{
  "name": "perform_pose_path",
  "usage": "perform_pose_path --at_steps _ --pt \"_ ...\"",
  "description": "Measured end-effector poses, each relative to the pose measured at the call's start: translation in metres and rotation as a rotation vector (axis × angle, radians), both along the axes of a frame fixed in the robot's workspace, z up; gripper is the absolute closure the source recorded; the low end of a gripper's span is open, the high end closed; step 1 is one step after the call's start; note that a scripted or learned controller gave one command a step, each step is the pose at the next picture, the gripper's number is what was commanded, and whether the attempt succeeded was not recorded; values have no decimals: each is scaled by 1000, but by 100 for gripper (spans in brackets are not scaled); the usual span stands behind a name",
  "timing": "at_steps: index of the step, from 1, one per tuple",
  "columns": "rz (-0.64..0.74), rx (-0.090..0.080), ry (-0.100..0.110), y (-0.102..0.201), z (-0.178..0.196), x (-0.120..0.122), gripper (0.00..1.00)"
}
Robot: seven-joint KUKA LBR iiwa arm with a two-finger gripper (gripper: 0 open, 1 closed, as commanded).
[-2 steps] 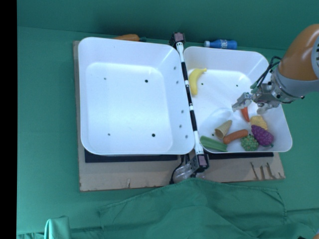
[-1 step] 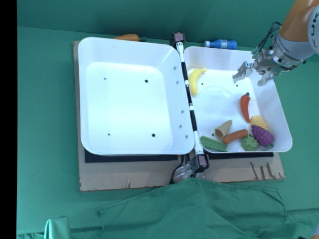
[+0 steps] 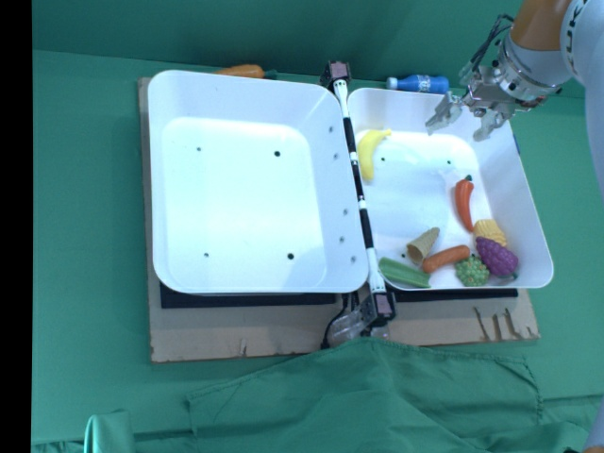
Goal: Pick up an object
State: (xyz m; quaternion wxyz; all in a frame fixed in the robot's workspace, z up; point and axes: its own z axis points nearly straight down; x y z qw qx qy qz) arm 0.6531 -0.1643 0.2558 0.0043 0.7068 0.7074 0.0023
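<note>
Overhead — gripper [image 3: 464, 121] open; above right bin [image 3: 533, 225].

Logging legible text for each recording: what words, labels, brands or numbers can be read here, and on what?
"KU": partial black lettering on the arm, cut off at the picture's edge.
Blue bottle behind the right bin: its label is too small and blurred to read.
Nothing else carries readable text.

1. Arm [image 3: 566, 12]: pale grey casing, rounded, with dark lettering partly visible on the side.
2. Orange band above the wrist.
3. Gripper [image 3: 467, 116]: bare silver-grey metal, two fingers.
4. Thin dark cables looped beside the wrist.
</note>
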Motion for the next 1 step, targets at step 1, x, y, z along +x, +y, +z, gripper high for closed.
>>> perform_pose_path --at_steps 1 --pt "-3 -2 -1 -14 -62 6 0"
